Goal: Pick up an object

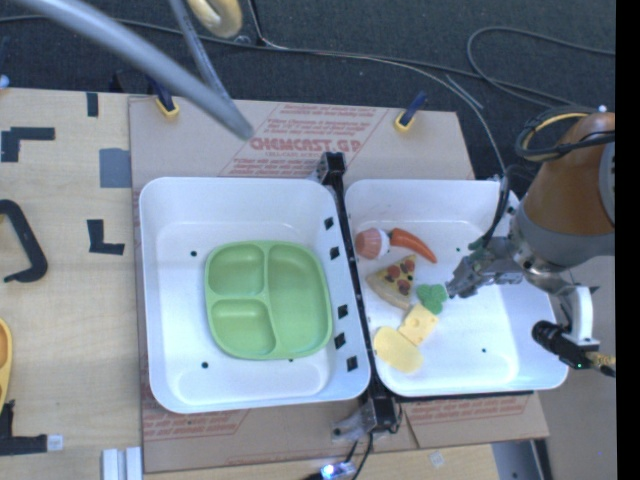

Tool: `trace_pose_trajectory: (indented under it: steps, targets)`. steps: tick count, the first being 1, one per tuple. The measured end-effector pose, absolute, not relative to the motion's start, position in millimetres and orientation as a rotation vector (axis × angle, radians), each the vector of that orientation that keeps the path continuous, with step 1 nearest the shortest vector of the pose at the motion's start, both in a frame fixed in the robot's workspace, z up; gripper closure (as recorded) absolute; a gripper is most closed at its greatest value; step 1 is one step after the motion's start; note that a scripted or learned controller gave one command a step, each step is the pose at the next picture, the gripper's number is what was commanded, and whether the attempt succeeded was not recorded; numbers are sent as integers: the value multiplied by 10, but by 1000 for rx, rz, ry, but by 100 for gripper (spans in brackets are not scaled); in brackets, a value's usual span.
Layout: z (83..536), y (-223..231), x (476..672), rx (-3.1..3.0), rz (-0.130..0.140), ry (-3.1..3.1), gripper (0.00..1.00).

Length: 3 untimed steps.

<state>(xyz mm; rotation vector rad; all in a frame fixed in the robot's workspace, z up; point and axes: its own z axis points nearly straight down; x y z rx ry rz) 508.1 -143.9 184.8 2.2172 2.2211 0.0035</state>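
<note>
Jaws' state impossible to tell, low in the right bin (500, 368) beside the green piece (432, 295).

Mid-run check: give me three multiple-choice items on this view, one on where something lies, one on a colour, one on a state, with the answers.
1. Where does the divided plate lie?
A. left bin
B. right bin
C. on the cardboard

2. What colour is the carrot-shaped toy?
A. blue
B. orange
C. white

3. How does the tool stand to the toy food?
A. lifted high over the left bin
B. low in the right bin, beside the small green piece
C. resting on the divided plate

Answers: 1 A, the green plate sits in the left bin. 2 B, it is orange beside the pizza slice. 3 B, its tip is just right of the green piece; a grasp cannot be made out.
</note>
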Motion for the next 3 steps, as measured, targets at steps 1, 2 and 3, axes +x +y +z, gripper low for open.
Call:
trace_pose_trajectory:
  steps: [1, 2, 3]
  targets:
    - [2358, -1541, 5109, 2217, 3, 2219, 100]
    - [2782, -1541, 5120, 2217, 3, 2221, 100]
    - [2582, -1047, 5355, 2217, -2, 2227, 100]
